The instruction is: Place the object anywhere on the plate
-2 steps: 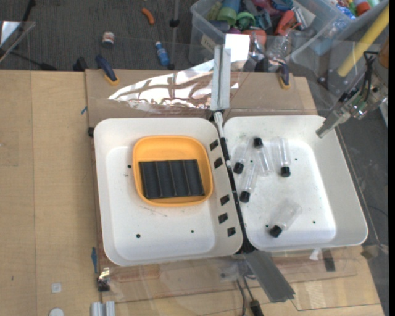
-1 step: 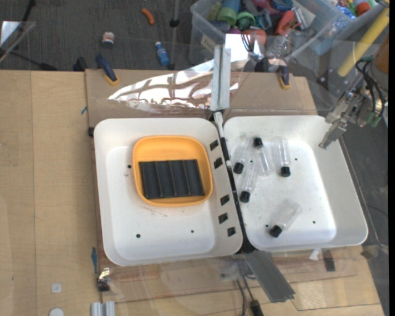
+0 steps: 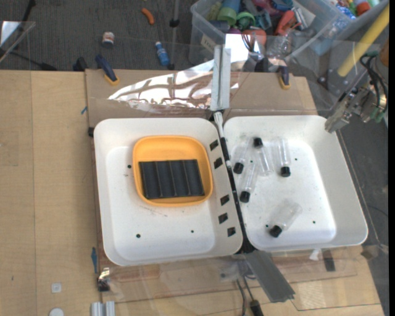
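An orange plate [image 3: 143,154] with rounded corners lies in the left white bin [image 3: 160,237]. A black ridged insert [image 3: 171,179] covers most of the plate. Several clear vials with black caps lie loose in the right white bin [image 3: 321,185]: one [image 3: 283,218] near the front, one [image 3: 284,158] further back, and a cluster [image 3: 253,166] by the divider. My gripper [image 3: 355,111] hangs at the upper right, over the far right rim of the right bin and well away from the vials and the plate. Nothing is visibly held in it.
A row of black tabs [image 3: 223,185] runs along the seam between the bins. Crumpled foil [image 3: 166,92] and an upright metal strip [image 3: 220,77] stand behind the bins. A clear tub of coloured items [image 3: 259,18] sits at the back.
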